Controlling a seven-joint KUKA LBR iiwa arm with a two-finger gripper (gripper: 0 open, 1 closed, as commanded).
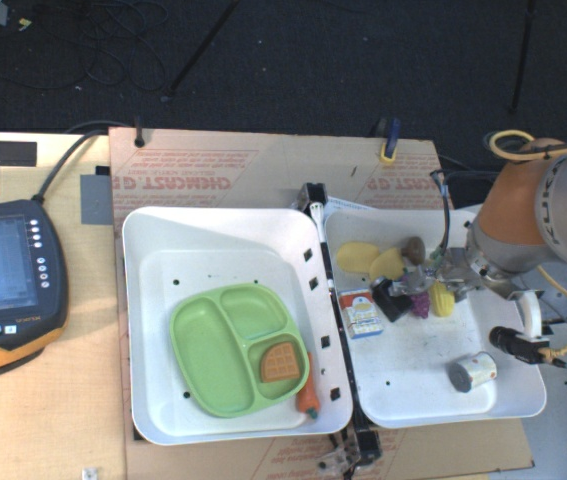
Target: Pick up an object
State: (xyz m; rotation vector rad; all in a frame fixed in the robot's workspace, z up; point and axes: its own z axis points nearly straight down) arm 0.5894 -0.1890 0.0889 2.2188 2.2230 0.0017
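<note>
Hand point(431, 280) low in right bin point(508, 408) among small toys, grip state unclear, green tray point(213, 353) in left bin.

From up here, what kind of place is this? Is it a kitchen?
Probably not a kitchen: it looks like a robot test lab. A grey arm reaches over two white bins of toy-like bits, a control tablet lies alongside, and cables trail across the dark floor.

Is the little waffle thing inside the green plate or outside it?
Inside. The waffle lies in the small bottom-right compartment of the green plate, within its raised rim, in the left bin.
</note>
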